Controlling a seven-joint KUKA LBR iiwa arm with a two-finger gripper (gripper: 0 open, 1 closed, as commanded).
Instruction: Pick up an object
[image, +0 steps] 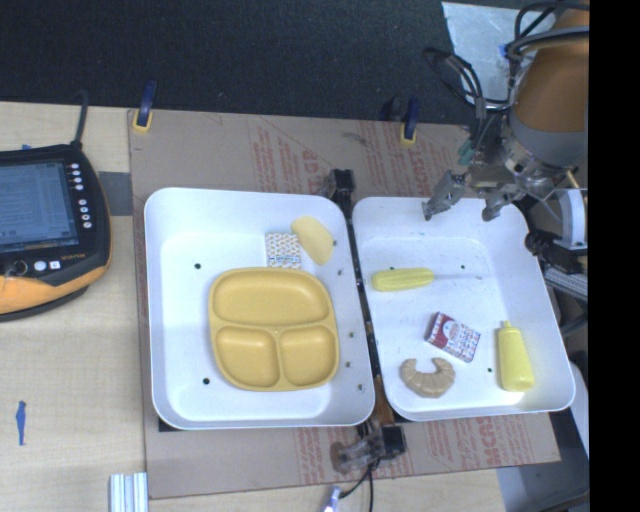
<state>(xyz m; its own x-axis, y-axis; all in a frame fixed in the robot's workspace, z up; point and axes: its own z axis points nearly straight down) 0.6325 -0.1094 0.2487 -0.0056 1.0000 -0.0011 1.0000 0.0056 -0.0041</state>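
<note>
My gripper (463, 208) hangs open over the far edge of the right bin (480, 232), with nothing between its two dark fingertips (432, 208). Below it in that bin lie a yellow corn cob (403, 279), a small red and white box (453, 336), a croissant (428, 377) and a yellow bottle (514, 357). The left bin (175, 240) bears a yellow divided plate (273, 327), a pale yellow wedge (313, 239) and a small patterned packet (283, 250).
A tablet controller (45, 223) with an orange base lies on the bench at the far left. Clamps (409, 117) hold the cardboard sheet under the bins. Cables and a bracket sit at the bench's front edge (365, 455).
</note>
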